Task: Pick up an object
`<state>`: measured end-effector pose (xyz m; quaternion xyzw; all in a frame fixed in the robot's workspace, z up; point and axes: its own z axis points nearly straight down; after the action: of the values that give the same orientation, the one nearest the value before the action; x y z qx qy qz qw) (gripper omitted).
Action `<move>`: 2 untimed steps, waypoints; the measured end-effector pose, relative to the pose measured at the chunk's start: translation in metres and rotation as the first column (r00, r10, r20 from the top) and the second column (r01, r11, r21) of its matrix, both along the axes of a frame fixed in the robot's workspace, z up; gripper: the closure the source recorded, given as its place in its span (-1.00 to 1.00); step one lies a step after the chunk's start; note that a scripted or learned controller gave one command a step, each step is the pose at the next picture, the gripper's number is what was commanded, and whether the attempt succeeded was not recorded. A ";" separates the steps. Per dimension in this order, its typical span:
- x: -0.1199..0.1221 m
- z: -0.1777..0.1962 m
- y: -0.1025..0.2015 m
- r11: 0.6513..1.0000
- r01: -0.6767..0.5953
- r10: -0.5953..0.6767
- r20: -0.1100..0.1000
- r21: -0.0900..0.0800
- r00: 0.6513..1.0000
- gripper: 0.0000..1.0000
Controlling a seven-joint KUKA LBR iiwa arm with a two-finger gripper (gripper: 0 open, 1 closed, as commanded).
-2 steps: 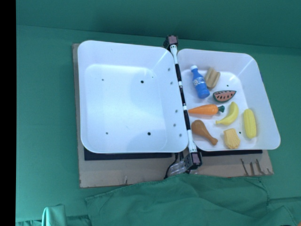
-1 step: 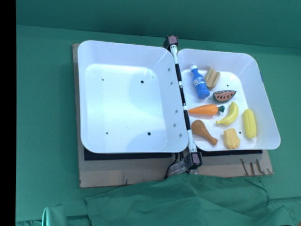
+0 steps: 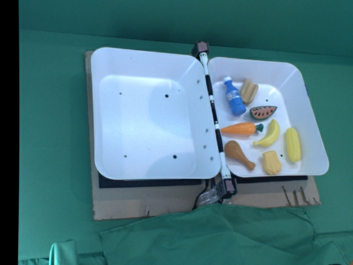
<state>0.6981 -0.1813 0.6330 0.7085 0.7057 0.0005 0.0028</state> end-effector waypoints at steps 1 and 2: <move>0.001 -0.026 0.038 1.000 -0.004 0.004 -0.003 0.002 1.000 -1.00; 0.000 0.002 0.033 1.000 -0.001 0.001 0.007 -0.001 1.000 -1.00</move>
<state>0.6984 -0.1481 0.6346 0.7081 0.7061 0.0024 0.0057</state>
